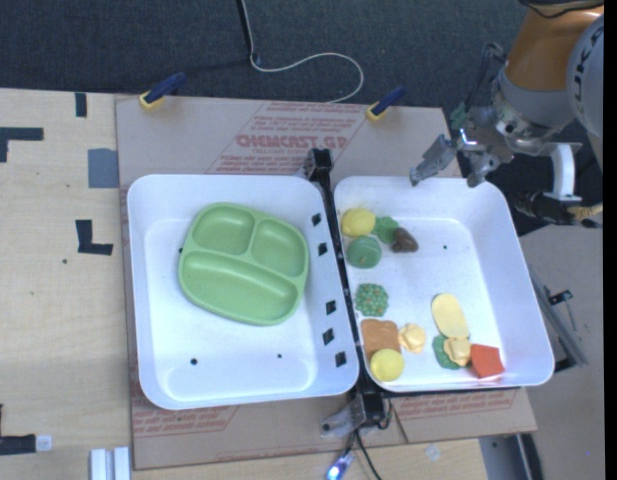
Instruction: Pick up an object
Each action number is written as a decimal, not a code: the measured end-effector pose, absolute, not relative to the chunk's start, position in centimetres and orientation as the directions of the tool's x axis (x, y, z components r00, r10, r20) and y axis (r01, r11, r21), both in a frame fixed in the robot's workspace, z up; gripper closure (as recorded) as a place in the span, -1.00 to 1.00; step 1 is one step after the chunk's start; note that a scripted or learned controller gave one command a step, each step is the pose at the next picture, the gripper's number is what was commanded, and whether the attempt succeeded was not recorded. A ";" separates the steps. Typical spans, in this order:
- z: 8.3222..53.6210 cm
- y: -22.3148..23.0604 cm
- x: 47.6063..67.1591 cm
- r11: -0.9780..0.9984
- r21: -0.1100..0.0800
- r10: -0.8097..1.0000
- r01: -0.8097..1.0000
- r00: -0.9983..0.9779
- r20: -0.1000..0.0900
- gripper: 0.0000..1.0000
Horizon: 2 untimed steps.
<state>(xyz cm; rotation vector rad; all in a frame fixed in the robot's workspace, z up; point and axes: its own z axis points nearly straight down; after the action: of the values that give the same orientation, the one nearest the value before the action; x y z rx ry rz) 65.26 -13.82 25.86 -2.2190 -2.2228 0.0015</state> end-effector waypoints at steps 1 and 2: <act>34.8 -7.9 62.7 0.008 0.009 1.000 1.000 -0.008 0.001 -1.00; 35.1 -8.2 62.7 0.004 0.000 1.000 1.000 -0.004 -0.001 1.00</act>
<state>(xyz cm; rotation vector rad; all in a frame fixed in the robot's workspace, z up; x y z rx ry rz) 62.69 -8.23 35.13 -2.2176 -2.2257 0.0014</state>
